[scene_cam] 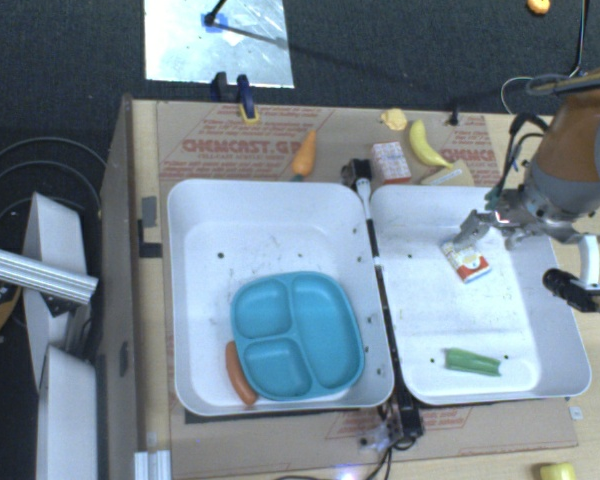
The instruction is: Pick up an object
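pincer (472, 234) sits right on the little red-white carton (467, 262) in the right bin (555, 368), roughly 12 o'clock of it; can't tell if it's gripping

A carrot (304, 154), a small printed box (391, 161), a banana (425, 146) and a pale yellow piece (394, 120) lie on the cardboard (240, 138) beyond the bins' far edge. A foil sheet (218, 28) lies farther back on dark carpet (60, 58), and an orange ball (538, 4) sits far right.
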Motion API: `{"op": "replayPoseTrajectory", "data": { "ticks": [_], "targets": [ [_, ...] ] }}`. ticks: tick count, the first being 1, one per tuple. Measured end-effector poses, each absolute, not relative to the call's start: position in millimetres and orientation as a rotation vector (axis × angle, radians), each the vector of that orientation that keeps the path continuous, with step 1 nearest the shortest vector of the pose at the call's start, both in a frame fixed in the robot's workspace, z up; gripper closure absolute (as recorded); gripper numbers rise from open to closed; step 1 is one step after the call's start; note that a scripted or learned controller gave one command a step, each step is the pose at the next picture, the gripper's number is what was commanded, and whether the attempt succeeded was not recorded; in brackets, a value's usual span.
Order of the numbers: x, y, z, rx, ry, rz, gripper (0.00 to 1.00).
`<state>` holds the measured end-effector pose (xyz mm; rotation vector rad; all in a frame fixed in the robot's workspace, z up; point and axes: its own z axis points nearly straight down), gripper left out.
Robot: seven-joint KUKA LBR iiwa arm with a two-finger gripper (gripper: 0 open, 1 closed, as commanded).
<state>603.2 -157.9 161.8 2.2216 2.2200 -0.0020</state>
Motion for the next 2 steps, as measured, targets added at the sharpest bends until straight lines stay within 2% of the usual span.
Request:
{"op": "replayPoseTrajectory", "data": {
  "ticks": [1,2],
  "targets": [
    [609.5,-169.4,114.3,2.220,2.221,-0.001,0.00],
    [610.6,-169.1,127.2,2.213,2.224,0.002,1.00]
  ]
}}
